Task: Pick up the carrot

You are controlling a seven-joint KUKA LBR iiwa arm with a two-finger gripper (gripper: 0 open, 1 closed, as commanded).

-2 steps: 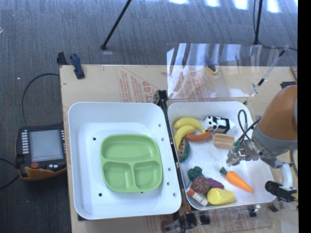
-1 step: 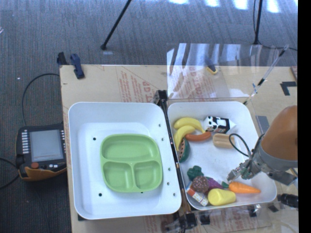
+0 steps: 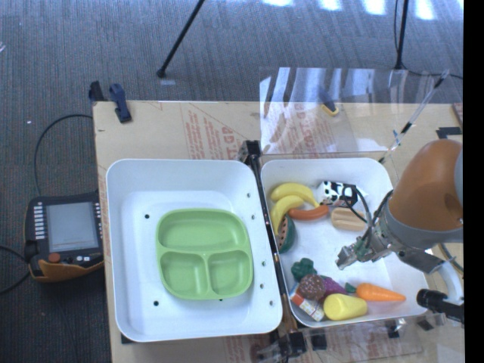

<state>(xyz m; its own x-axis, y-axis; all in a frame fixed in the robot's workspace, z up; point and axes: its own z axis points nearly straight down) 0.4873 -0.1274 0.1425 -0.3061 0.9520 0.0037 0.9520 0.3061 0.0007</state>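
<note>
A green three-compartment plastic plate (image 3: 204, 261) is set in the left shallow white bin (image 3: 128, 203), while an orange toy carrot (image 3: 380, 293) is placed near the front of the right shallow white bin (image 3: 378, 174), right of a yellow toy pear (image 3: 344, 306).

Colours in the scene. Left bin (image 3: 121, 203) and right bin (image 3: 378, 169): white. Divided plate (image 3: 203, 252): light green. Carrot (image 3: 382, 293): orange with a green top. Two bananas (image 3: 291, 195): yellow. Sausage (image 3: 308, 212): orange-red. Cow figure (image 3: 338, 193): black-and-white patches. Pear (image 3: 344, 306): yellow. Grapes (image 3: 316, 286): dark purple-red. Broccoli (image 3: 303, 268): dark green. Watermelon slice (image 3: 286, 234): red flesh, green rind. Arm (image 3: 431, 191): grey with an orange band. Bench (image 3: 181, 131): tan with red lettering.
</note>
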